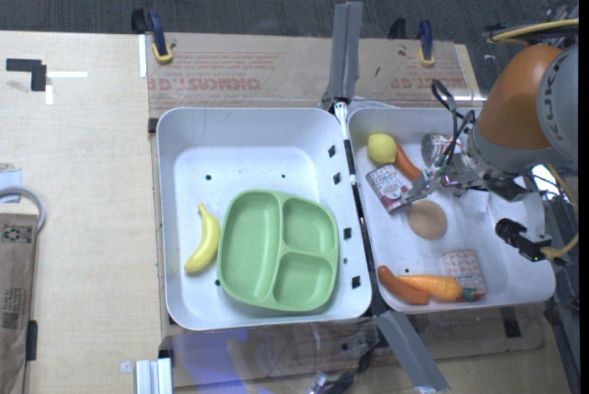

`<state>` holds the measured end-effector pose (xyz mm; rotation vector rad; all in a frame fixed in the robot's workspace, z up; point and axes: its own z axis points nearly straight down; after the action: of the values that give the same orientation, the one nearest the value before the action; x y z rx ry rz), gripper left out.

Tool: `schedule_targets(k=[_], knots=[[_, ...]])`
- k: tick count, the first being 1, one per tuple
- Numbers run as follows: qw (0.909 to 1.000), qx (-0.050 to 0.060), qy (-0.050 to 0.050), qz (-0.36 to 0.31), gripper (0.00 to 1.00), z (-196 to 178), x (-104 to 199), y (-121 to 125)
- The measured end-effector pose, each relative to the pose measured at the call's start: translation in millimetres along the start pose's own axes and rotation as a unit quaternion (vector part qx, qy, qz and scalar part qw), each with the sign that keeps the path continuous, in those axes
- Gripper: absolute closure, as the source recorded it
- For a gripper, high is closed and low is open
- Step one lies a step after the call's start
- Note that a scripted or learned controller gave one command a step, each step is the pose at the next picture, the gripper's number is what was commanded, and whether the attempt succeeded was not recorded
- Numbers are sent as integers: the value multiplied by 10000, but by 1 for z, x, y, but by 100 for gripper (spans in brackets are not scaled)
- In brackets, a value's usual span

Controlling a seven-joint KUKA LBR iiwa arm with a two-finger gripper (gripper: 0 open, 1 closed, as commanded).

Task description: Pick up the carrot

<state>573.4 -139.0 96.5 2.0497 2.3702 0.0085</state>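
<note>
A long orange carrot (433, 286) lies near the front edge of the right bin (525, 277), its green end pointing right. A darker orange-red piece (399, 287) lies against its left end. A shorter orange piece (406, 164) rests beside a yellow lemon (382, 147) at the back of the bin. My gripper (425, 186) hangs low over the middle of the right bin, between that short orange piece and a brown round object (427, 221). It is well behind the long carrot and I see nothing held in it.
A red-and-white packet (387, 185) lies just left of the gripper, and another packet (463, 269) sits behind the carrot. The left bin (184, 144) holds a green divided plate (279, 249) and a banana (203, 239). A metal divider (346, 61) separates the bins.
</note>
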Motion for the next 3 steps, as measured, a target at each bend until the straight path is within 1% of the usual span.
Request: schedule_targets(k=[1,2,3], knots=[[9999,53,12,86,0,4,38,-49],[9996,49,10,-284,0,-95,61,-40],[9835,38,11,1807,0,1,45,-36]])
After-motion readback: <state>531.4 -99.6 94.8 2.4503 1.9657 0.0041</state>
